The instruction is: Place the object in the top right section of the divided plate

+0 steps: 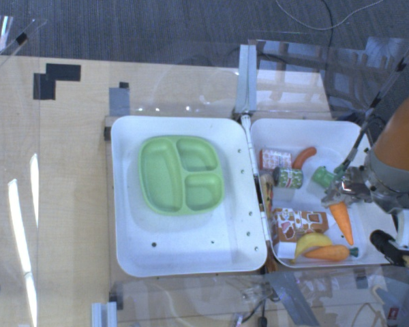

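We see a pale green divided plastic plate (181, 175) lying in the left white bin (191, 257). In the right white bin (341, 129) lie toy foods, among them an orange plastic carrot (341, 222) just under the gripper (342, 189); its grip we cannot tell.

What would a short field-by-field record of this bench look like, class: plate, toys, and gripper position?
plate: green divided plate, three sections, in left bin
right bin: holds toy food
toys: hot dog, small can, green piece, two carrots, banana, two printed packets
gripper: over right bin, near green piece and upright carrot
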You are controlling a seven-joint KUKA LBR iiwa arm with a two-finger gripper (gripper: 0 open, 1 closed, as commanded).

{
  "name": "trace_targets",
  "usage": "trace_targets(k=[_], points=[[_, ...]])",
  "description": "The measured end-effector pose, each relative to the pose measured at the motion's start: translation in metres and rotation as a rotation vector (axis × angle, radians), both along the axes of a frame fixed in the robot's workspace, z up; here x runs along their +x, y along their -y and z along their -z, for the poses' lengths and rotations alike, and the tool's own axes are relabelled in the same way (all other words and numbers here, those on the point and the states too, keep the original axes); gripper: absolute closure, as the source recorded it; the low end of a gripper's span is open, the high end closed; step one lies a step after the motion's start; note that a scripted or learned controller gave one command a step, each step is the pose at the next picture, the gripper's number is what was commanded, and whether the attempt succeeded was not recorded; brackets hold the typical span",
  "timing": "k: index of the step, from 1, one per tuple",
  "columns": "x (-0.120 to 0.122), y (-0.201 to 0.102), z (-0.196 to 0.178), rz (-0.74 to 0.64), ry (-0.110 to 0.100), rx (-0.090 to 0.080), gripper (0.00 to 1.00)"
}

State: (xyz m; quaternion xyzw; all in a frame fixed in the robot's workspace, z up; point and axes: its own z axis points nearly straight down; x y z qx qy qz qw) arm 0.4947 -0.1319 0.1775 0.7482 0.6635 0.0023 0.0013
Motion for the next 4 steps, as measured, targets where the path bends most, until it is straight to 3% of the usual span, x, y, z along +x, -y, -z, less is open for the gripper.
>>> trace_targets(k=[1,3,4], points=[[-0.007,-0.118,-0.089,-0.142,0.001,-0.001,1.00],[0.110,-0.225,-0.060,-0.275,-0.001,-0.002,1.00],[0.099,-0.263,-0.025,-0.319,-0.001,-0.001,1.00]])
